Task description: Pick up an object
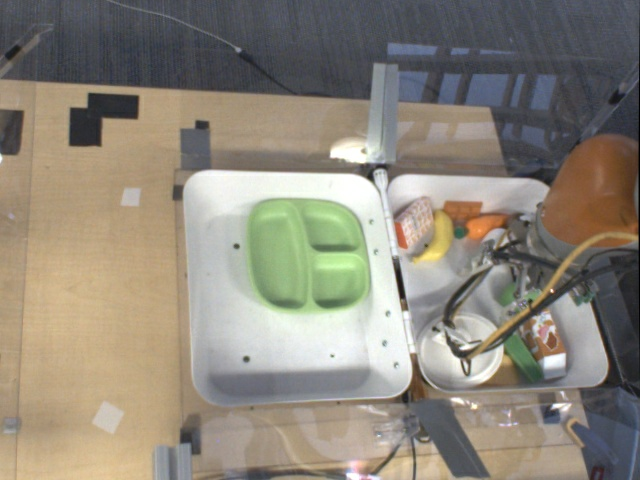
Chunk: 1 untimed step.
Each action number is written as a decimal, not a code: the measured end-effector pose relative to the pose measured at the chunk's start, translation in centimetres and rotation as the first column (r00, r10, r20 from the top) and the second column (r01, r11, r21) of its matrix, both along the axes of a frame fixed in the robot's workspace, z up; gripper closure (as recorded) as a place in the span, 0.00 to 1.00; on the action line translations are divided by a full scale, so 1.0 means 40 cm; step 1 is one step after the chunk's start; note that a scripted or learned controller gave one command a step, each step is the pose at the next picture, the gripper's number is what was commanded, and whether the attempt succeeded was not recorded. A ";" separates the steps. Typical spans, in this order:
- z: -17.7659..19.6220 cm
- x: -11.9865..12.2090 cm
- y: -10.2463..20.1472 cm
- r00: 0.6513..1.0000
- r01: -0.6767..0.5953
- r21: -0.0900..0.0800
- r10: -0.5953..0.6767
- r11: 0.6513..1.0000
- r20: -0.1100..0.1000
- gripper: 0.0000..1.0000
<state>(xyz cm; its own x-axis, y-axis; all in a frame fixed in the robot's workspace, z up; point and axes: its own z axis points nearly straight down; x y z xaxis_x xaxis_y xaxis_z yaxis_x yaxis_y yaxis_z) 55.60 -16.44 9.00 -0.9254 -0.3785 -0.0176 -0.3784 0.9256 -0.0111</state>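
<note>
Arm (pixel 590 193) over right bin (pixel 590 368), gripper (pixel 515 268) grip state unclear, banana (pixel 437 238) just left, green tray (pixel 305 253) in left bin (pixel 220 368)

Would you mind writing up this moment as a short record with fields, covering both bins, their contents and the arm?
left bin: holds a green divided plate, lying flat near the middle
right bin: crowded with small items
top left of right bin: red-and-white packet beside a banana
top of right bin: orange carrot
bottom of right bin: white bowl, green block, brown carton
arm: reaches in from the right, over the right bin, cables hanging over the bowl
task state: no object visibly lifted
</note>
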 end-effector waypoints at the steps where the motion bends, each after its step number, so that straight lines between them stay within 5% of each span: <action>1: 0.003 -0.009 0.009 0.898 -0.441 -0.011 0.441 0.898 0.002 0.00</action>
